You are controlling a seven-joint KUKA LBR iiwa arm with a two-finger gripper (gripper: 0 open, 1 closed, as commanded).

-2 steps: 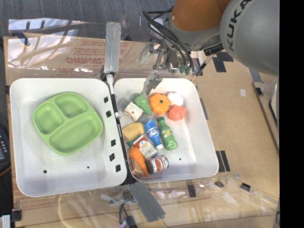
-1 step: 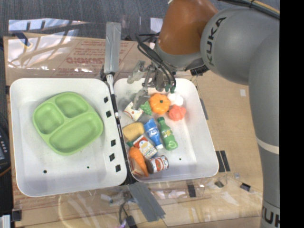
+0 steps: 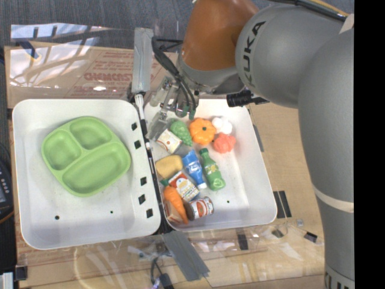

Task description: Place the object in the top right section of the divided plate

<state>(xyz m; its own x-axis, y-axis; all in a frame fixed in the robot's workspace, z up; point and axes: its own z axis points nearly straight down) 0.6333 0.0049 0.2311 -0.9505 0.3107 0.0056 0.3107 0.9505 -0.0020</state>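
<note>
**Hovering over a heap of toy food**

Hanging above the upper left corner of the right bin [image 3: 255, 179], the gripper [image 3: 170, 104] is a cluster of bare metal links and dark cables below the arm's glossy orange band; whether it is released or clenched I cannot tell from this angle, and nothing can be seen gripped in it.

Below it the toy food is piled against the bin's left wall. A smooth green pepper-like piece [image 3: 180, 131] lies just under the gripper, touching a small white carton [image 3: 168, 142] on its left and a ribbed orange pumpkin [image 3: 202, 131] on its right. Beside the pumpkin sit a knobbly white piece [image 3: 222, 124] and a rounded coral-pink fruit [image 3: 224, 142]. Further down are a matte tan potato shape [image 3: 168, 165], a blue bottle [image 3: 193, 168], a slim green bottle [image 3: 211, 170], a labelled packet [image 3: 184, 186], a tapered orange carrot [image 3: 175, 203] and a small tin can [image 3: 201, 208] on its side.

In the left bin [image 3: 36, 215], well apart from all of this, rests the divided plate [image 3: 86, 155]: pale green moulded plastic with rounded corners, two small sections above and one long section below. Its top right section [image 3: 90, 133] holds no toy.
</note>
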